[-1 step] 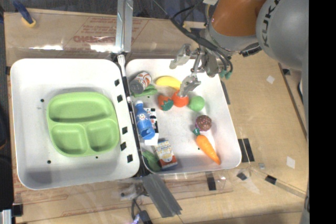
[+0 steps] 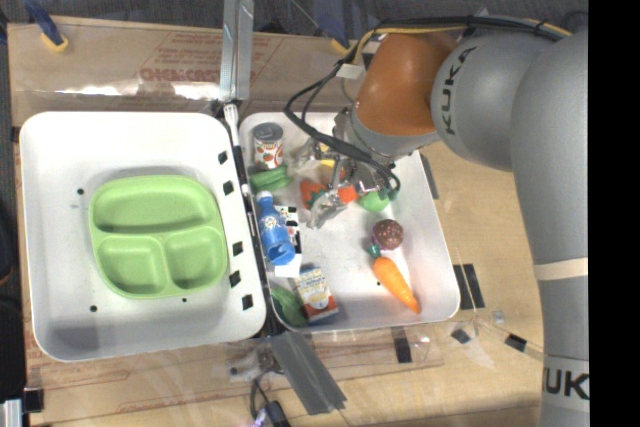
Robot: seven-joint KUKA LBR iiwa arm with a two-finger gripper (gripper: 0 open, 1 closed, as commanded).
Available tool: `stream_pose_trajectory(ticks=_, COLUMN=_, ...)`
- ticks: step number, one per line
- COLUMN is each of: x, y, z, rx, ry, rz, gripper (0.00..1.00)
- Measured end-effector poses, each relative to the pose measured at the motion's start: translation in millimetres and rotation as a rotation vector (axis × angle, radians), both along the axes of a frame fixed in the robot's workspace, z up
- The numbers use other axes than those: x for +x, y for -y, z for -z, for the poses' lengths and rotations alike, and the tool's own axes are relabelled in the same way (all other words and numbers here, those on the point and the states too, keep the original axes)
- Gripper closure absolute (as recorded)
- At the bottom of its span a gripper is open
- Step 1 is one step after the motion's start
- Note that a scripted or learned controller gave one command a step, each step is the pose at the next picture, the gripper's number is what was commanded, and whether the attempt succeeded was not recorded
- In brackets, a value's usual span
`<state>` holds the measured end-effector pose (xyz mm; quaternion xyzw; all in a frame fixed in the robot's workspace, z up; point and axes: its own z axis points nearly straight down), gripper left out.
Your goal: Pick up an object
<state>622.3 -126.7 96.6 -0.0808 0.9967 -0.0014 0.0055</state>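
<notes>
Arm reaching down into the right bin's clutter.

Nearest the camera lie a small juice carton (image 2: 314, 290) and a toy carrot (image 2: 397, 282), with a dark round fruit (image 2: 387, 234) just above the carrot and a blue bottle (image 2: 270, 225) by the divider. Further back the gripper (image 2: 334, 191) sits low among orange and green pieces; its grip cannot be made out. A small can (image 2: 267, 145) stands at the right bin's (image 2: 440, 255) far corner. The left bin (image 2: 50, 215) holds a green divided tray (image 2: 157, 235).
</notes>
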Motion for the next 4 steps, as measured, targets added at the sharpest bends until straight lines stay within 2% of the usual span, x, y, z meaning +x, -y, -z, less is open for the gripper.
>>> stream_pose_trajectory(ticks=1, x=-43, y=86, z=3, rx=0.001, ry=-0.010, rz=0.010, gripper=0.00)
stream_pose_trajectory(ticks=2, x=-2, y=37, z=3, rx=0.003, ry=-0.008, rz=0.034, gripper=0.00)
stream_pose_trajectory(ticks=3, x=-20, y=-25, z=3, rx=0.001, ry=-0.007, rz=-0.076, gripper=0.00)
stream_pose_trajectory(ticks=4, x=-19, y=-27, z=-7, rx=0.001, ry=-0.004, rz=-0.083, gripper=1.00)
